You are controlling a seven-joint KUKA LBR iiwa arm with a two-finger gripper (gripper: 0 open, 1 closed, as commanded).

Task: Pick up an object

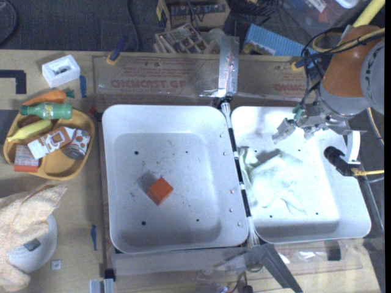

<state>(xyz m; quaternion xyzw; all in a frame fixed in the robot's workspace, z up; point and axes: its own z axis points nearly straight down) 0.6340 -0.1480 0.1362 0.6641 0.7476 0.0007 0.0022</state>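
Orange block (160, 190) lies in left bin (122, 124), well apart from pincer (286, 129).

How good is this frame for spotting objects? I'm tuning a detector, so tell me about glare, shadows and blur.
Camera view: the right bin is washed out by glare, so the pale crumpled material in it barely separates from the floor; the left bin is evenly lit, and the orange block is crisp with a small dark shadow at its upper left; the gripper looks slightly soft.
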